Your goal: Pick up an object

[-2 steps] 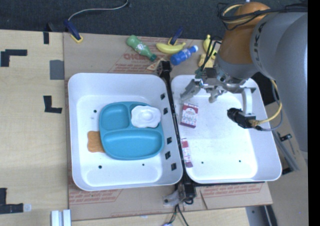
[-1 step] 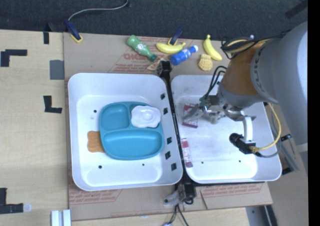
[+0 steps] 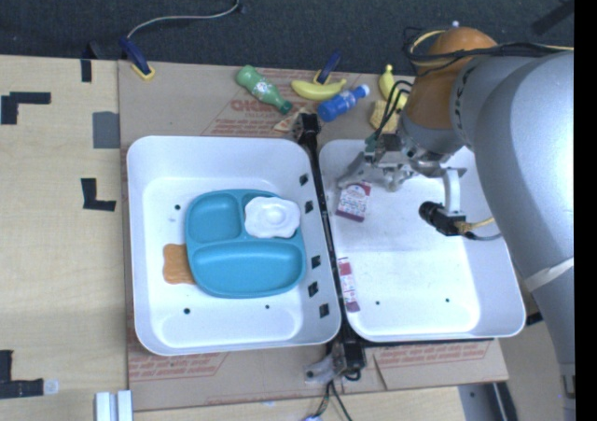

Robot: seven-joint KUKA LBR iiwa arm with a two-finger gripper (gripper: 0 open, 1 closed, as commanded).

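Small red-and-white packet [image 3: 354,202], lying flat in the right bin [image 3: 485,316] just below the gripper [image 3: 381,170], is best straddled squarely, though the claw's state cannot be told.

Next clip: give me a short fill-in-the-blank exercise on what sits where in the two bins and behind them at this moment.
1. The blue divided tray lies in the ____ bin.
2. The white fried-egg toy rests on the tray's ____ right compartment.
3. The gripper hangs over the right bin, beside a small ____-and-white packet.
4. Behind the bins, the yellow banana lies between a green bottle and a ____ bottle.

Missing words: left; upper; red; blue
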